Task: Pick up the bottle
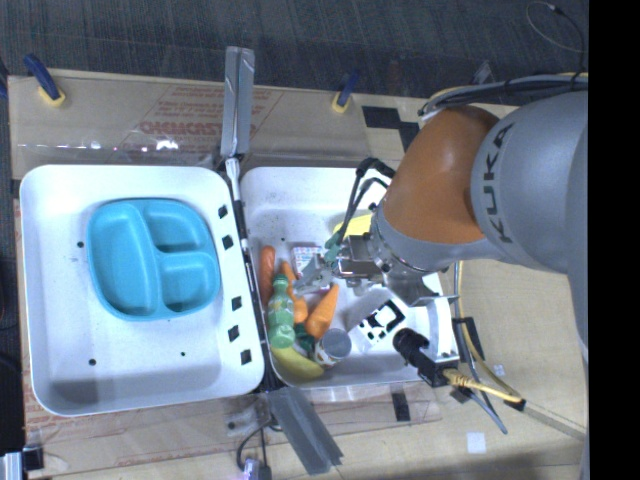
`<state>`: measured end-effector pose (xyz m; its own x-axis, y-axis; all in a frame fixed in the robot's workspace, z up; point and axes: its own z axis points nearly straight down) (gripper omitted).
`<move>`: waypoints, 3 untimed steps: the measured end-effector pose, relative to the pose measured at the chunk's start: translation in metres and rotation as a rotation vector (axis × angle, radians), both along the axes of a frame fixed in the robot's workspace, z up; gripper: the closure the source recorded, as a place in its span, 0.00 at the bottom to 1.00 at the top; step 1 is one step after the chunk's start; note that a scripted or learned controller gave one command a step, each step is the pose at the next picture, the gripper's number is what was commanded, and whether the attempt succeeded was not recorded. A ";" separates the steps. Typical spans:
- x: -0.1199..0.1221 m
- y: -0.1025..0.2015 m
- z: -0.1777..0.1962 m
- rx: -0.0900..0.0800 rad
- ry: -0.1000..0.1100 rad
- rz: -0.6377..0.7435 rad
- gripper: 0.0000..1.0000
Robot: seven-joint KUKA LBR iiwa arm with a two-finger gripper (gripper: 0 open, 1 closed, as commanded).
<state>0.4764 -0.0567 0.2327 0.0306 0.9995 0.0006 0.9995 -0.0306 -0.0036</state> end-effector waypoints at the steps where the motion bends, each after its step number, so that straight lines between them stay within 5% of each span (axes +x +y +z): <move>1: 0.001 -0.043 -0.017 0.002 0.001 0.211 0.00; 2: 0.019 -0.078 0.025 -0.002 -0.002 -0.090 0.00; 3: 0.002 -0.039 -0.098 0.000 0.003 -0.240 0.00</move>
